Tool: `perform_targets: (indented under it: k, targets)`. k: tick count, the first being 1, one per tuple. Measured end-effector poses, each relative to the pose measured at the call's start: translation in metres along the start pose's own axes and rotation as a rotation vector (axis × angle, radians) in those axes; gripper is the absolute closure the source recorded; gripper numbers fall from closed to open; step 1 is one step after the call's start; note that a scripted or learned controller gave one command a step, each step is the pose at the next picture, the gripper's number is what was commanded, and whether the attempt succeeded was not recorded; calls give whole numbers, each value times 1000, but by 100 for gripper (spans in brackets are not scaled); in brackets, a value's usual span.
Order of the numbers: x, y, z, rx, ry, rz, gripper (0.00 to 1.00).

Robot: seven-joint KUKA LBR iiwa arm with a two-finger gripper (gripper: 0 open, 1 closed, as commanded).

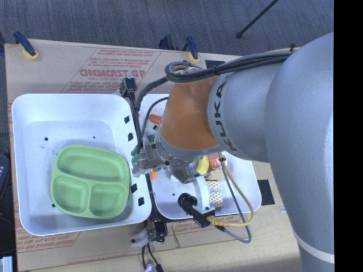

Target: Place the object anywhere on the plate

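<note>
- Arm (193,118) low over right bin (249,191), hiding end effector; I cannot tell its state.
- Small objects (202,165) there; green plate (91,180) left bin.
- I'd confirm grasp before lifting.

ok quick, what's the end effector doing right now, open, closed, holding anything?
End effector: cannot be told; it sits low over the right bin, mostly hidden under the arm's wrist.

Grey carpet floor (85,10) lies behind a cardboard-covered bench (74,67) with blue clamps (25,45)
</note>
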State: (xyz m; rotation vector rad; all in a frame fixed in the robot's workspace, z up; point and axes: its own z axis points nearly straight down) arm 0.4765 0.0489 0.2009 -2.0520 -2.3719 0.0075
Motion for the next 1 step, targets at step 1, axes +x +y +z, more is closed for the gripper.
perform_targets:
  k: [1]
  targets:
    - [0, 0, 0, 0, 0, 0, 0]
